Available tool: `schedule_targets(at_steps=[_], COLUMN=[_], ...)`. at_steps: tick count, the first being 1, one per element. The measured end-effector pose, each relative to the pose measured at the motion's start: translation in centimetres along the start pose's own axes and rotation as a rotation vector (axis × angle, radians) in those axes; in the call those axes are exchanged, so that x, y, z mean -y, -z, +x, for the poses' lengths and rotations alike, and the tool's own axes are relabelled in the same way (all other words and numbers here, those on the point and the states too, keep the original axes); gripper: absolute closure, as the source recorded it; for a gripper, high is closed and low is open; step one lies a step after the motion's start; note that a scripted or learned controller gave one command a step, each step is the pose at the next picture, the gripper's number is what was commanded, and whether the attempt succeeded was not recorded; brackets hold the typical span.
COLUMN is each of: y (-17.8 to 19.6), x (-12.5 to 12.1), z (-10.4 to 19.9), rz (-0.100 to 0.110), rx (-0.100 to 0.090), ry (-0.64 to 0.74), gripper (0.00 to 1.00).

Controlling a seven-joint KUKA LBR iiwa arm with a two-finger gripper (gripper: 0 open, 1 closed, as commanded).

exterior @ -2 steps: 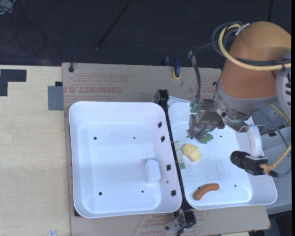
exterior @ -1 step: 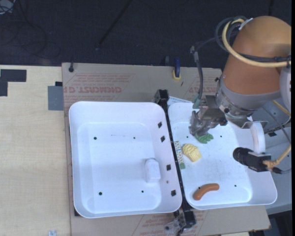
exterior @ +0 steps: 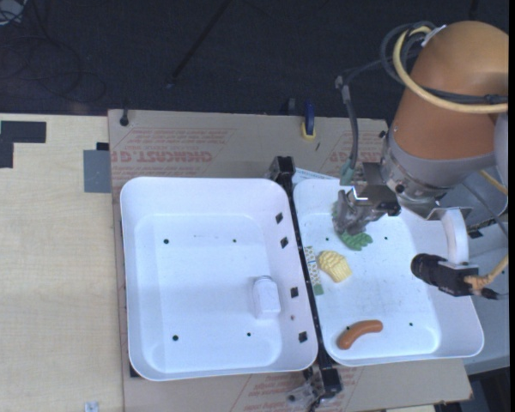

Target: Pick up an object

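My gripper (exterior: 350, 222) hangs low in the right bin (exterior: 412, 337), near its back left part, right over a small green leafy object (exterior: 358, 240) that peeks out beneath it. A yellow corn-like piece (exterior: 334, 266) lies just in front of the gripper, close to the divider. An orange sausage-shaped object (exterior: 360, 333) rests near the right bin's front edge. A white cylinder (exterior: 265, 296) lies in the left bin (exterior: 154, 230), toward its front right.
Black clips (exterior: 283, 168) hold the two bins together along the middle seam. A black-and-white fixture (exterior: 446, 269) sits at the right bin's right side. The arm's orange band (exterior: 459, 67) looms over the back right.
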State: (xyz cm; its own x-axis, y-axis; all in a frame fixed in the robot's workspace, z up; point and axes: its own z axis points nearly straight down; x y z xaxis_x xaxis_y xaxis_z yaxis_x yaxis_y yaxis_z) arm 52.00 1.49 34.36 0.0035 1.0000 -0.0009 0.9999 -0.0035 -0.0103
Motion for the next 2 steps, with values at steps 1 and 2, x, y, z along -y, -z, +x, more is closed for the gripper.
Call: schedule_targets(at_steps=[1,2], y=[0.9,0.9], x=[0.0,4.4], z=[-0.1,-8.3], rz=[0.003,-0.006], rx=[0.000,0.000], ry=[0.000,-0.005], gripper=[1.00,1.00])
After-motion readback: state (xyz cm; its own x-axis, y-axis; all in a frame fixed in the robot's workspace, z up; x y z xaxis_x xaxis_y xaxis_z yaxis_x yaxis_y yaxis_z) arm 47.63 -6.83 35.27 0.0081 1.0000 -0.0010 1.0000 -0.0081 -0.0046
